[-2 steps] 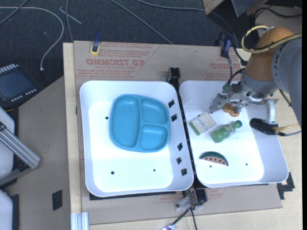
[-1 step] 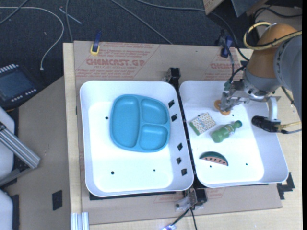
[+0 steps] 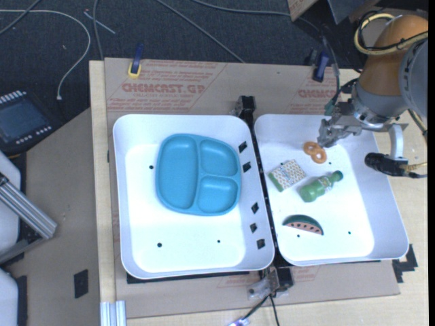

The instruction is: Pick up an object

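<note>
Bins side by side on bench: left bin (image 3: pixel 136 236) and right bin (image 3: pixel 377 229). Left bin holds a blue divided plate (image 3: pixel 198 174), lying flat, a bit toward 11 o'clock of the bin's centre.

Right bin holds four items. Orange ring (image 3: pixel 315 152) toward 12 o'clock. Patterned packet (image 3: pixel 287 174) near the 9 o'clock wall, tilted. Green bottle (image 3: pixel 319 187) at the middle, lying on its side, cap end toward 2 o'clock, just beside the packet at its 4 o'clock. Watermelon slice (image 3: pixel 303 225) toward 6 o'clock, apart from the bottle.

Arm enters from 3 o'clock, orange band visible at the frame's upper right. Gripper (image 3: pixel 329 136) sits over the right bin's 12 o'clock area, tip at about 1 o'clock of the ring, very near or touching it; contact not resolvable. Claw state: cannot tell. Nothing seen between its tips; all four items rest on the bin floor.
</note>
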`<state>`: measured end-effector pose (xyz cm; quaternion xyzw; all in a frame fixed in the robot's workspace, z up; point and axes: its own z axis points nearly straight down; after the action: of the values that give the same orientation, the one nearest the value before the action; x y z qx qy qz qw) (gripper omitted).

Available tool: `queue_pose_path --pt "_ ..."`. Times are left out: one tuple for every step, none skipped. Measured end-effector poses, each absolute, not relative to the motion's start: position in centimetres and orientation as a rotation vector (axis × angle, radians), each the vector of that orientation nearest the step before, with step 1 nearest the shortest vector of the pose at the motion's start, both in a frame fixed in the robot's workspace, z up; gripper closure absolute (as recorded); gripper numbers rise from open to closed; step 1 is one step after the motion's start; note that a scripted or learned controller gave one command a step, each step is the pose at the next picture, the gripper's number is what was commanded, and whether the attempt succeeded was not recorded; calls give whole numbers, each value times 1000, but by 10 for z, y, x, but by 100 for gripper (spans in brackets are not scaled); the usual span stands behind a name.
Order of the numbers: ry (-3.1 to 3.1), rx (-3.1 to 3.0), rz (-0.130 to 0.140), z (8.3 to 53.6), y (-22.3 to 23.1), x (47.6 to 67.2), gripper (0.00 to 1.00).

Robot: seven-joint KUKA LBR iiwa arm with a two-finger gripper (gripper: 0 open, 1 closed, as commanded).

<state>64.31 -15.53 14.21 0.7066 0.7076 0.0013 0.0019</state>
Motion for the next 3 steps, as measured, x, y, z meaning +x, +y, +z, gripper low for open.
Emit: queue_pose_path --pt "2219 2216 5 189 -160 650 100" --pt "2219 2216 6 238 -160 652 100" --pt "2229 2220 -1 229 -112 623 100"
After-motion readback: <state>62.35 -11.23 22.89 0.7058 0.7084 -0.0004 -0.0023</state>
